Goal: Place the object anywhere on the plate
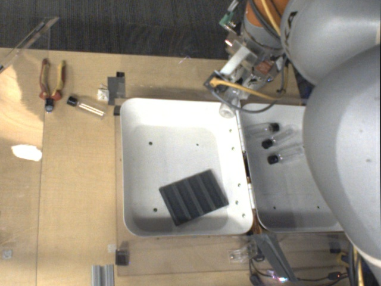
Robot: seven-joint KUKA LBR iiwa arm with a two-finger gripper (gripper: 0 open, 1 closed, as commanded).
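A: Where is the claw [229, 88]?

B: High in the camera view, over the far rim where the two white bins meet. The grey arm [339, 100] comes in from the right and covers much of the right bin [268, 213].

A: Is the claw open, and does it have anything?

B: I cannot tell. The parts at its tip are pale and crowded together, with a thin yellowish rod [247, 89] running across them, and I cannot make out a gap or anything gripped there.

A: And the plate?

B: The closest thing to one is a dark ribbed rectangular slab [193, 196] lying flat in the left bin [178, 118], toward the near right corner and turned at a slant to the bin walls. Nothing rests on it.

A: What about the object to be placed?

B: Which item that is, I cannot say. In the right bin lie what look like three small clear vials with black caps [272, 142], close together near the far left part of that bin, just beside the arm.

A: Anything on the counter [71, 219] itself?

B: Left of the bins, red-handled pliers [51, 83], another clear vial with a black cap [85, 105], and a small white scrap [26, 153] nearer the left edge.
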